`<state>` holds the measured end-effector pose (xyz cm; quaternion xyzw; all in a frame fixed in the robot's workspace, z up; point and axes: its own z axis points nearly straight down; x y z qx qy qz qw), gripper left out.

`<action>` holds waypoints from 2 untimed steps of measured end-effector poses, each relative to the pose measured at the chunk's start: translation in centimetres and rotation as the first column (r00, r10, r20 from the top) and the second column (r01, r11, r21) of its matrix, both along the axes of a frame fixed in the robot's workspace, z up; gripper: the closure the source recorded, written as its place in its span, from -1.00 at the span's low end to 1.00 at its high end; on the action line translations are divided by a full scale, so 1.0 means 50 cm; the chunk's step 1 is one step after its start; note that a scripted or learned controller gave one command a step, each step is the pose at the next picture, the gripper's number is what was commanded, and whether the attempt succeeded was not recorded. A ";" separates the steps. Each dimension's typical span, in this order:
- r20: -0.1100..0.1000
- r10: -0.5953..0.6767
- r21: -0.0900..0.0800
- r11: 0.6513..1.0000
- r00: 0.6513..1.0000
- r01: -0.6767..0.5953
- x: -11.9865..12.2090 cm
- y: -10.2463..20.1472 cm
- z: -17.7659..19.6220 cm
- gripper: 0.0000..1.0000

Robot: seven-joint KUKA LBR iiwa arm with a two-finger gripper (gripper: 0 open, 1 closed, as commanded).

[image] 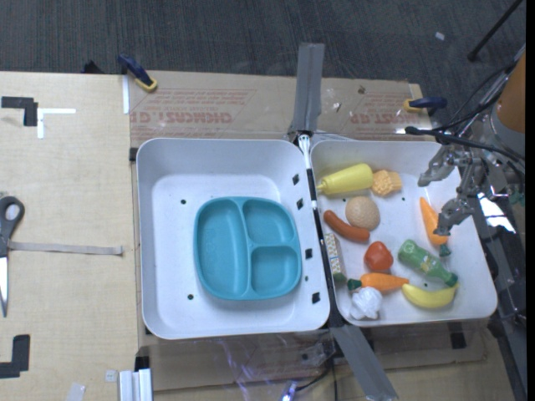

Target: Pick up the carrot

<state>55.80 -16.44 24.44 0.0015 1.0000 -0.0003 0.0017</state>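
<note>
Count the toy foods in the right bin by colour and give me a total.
Yellow: 2, corn, banana
Orange: 2, carrots
Red: 2, sausage, tomato
Green: 1, bottle
Tan: 1, potato
White: 1, garlic
Total: 9

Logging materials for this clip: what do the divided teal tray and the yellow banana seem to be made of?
Divided teal tray: looks like moulded plastic, matte, uniform colour with rounded compartment edges. Yellow banana: probably plastic toy food, smooth with a slight sheen; exact material uncertain.
</note>
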 end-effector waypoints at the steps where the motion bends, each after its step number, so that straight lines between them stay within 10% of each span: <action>1: 0.000 -0.189 0.001 0.982 0.982 0.189 0.076 -0.073 -0.159 -1.00; 2: 0.000 -0.189 0.000 0.982 0.982 0.189 0.090 -0.114 -0.303 -1.00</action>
